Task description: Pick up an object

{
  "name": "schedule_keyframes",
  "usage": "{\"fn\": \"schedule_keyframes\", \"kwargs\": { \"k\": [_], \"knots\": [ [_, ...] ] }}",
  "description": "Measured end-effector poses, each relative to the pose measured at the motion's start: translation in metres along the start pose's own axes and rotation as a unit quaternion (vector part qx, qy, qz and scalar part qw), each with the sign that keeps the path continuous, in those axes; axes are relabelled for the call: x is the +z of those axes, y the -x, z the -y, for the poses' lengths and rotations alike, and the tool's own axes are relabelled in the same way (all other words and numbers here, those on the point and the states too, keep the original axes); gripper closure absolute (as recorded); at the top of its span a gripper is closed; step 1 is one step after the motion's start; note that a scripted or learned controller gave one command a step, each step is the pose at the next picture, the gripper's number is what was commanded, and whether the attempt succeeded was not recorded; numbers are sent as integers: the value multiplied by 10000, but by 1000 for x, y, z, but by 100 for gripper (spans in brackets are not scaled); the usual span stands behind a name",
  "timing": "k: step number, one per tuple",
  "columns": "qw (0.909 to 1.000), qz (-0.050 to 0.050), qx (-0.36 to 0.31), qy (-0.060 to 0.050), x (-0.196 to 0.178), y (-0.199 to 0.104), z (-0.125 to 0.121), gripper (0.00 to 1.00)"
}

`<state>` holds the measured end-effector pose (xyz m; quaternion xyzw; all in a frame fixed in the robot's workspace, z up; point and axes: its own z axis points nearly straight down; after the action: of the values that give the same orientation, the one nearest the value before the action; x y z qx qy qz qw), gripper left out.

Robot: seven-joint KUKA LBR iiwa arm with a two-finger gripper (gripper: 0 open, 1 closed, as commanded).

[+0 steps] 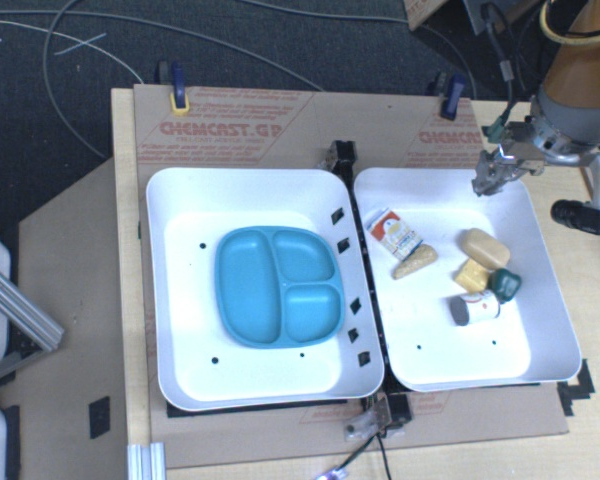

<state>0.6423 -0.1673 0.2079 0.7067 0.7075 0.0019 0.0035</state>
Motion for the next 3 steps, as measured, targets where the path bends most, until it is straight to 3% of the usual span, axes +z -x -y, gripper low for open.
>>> {"fn": "schedule_keyframes", "kwargs": {
  "k": [1, 3],
  "knots": [
    [10000, -6, 1, -10, -30, 0, -2, 100],
    [10000, -29, -23, -52, -27, -105, 9, 100]
  ]
}}
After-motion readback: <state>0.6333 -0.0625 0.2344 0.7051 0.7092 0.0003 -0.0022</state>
